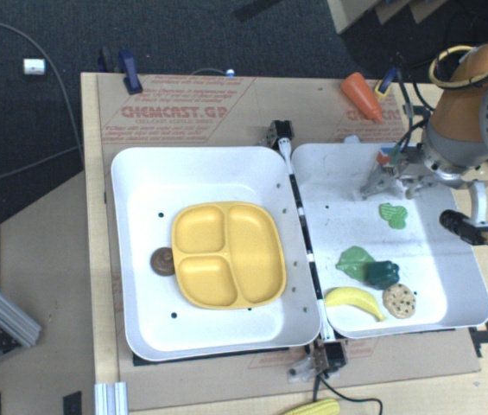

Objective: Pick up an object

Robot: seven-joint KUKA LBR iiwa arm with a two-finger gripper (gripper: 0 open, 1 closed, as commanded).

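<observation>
My gripper (pixel 390 185) hangs over the far part of the right bin (pixel 451 258); its two grey fingers are spread open and nothing sits between them. Just below it lies a small light green piece (pixel 393 215). Nearer the front of that bin are a green leaf (pixel 353 258), a dark green pepper (pixel 381 273), a yellow banana (pixel 355 302) and a round speckled cookie (pixel 399 301). In the left bin (pixel 140 232), a yellow divided plate (pixel 228 254) has a brown disc (pixel 162 261) touching its left edge.
An orange carrot-like toy (pixel 362 96) lies on the bench behind the right bin. A blue clamp (pixel 129 70) sits at the bench's far left corner. The arm's orange band (pixel 477 67) and cables crowd the right bin's far right side.
</observation>
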